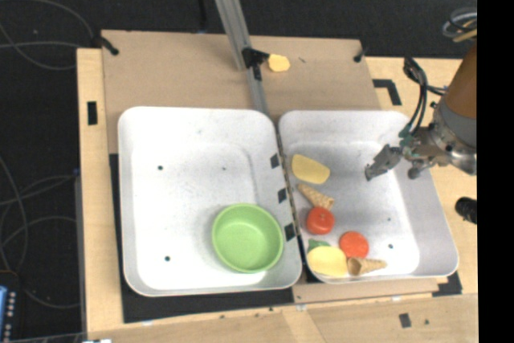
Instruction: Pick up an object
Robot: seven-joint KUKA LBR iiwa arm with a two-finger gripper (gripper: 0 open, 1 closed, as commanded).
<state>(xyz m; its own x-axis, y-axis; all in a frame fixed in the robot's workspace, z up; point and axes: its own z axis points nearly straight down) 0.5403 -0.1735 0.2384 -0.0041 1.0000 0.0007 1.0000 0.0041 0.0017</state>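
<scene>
i see the gripper [399,162] hanging over the right bin [426,237], toward its far right side, with nothing between its fingers; the jaws look spread apart, one finger reaching out left and the other nearer the wrist.

taking the red tomato [320,220] as my landmark: the yellow slice [310,169] lies just beyond it, long axis running left to right, tipped slightly down to the right. a waffle cone [315,196] sits between them, pointing up-left. an orange ball [353,243] lies down-right of the tomato, a pale yellow lemon [328,259] just below it, and a second cone [366,265] beside the lemon, tip pointing right. the green bowl [247,237] sits left of the tomato, in the left bin [161,149].
</scene>
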